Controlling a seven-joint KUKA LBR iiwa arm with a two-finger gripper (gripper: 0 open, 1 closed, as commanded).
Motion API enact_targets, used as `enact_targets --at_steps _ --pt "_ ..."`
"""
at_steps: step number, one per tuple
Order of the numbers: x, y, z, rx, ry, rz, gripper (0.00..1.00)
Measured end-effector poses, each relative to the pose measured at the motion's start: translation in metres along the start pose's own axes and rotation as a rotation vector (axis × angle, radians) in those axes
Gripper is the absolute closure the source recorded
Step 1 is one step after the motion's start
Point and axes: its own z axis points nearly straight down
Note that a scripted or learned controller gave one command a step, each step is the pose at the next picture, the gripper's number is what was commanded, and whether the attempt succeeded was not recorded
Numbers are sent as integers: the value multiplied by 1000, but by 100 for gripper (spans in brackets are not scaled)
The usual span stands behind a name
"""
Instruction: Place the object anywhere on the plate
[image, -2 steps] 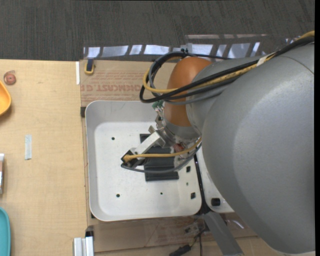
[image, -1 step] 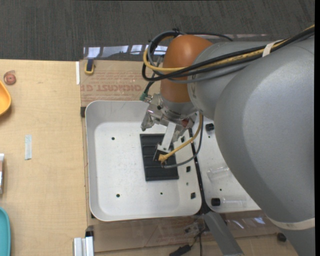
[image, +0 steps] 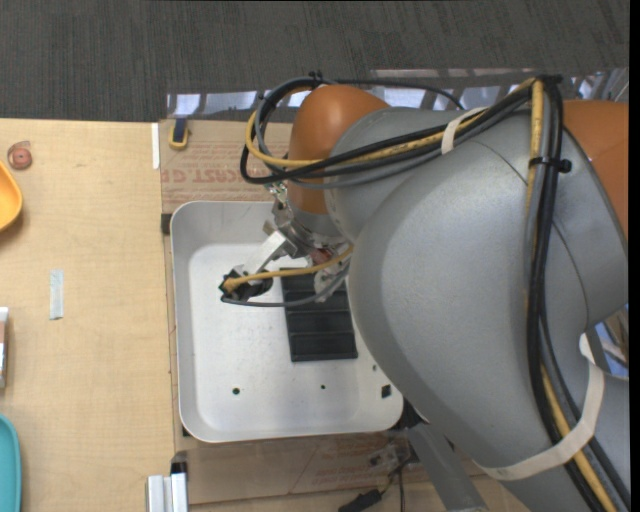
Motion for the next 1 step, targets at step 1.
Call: enact_targets --at_steps 1 --pt "59 -19 -9 0 4 203 0"
